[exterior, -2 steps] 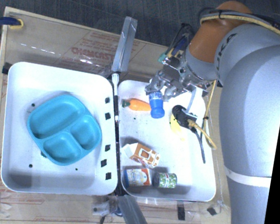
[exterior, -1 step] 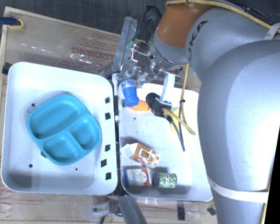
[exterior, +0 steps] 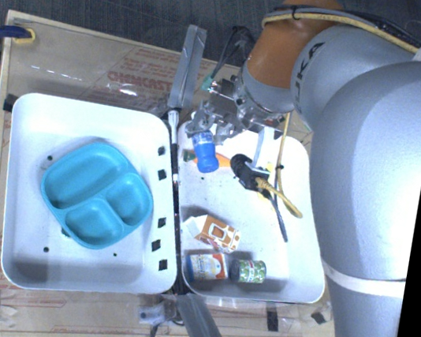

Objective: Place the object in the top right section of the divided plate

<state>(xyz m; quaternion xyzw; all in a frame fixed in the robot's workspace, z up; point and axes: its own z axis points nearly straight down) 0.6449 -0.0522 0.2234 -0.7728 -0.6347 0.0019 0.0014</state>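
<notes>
A blue divided plate [exterior: 97,194] lies in the left bin [exterior: 13,251], tilted as I see it, with one large section and two smaller ones. My gripper [exterior: 204,133] is over the far left corner of the right bin [exterior: 303,259], close to the wall between the bins. A small blue bottle [exterior: 206,157] with a pale top hangs between its fingers, and the gripper is shut on it. Something small and orange [exterior: 218,154] shows just behind the bottle.
At the near end of the right bin lie an orange and white packet [exterior: 216,233], a small labelled can [exterior: 206,265] and a green can [exterior: 250,271]. A grey bar [exterior: 186,67] rises behind the divider. The arm covers the right bin's far right side.
</notes>
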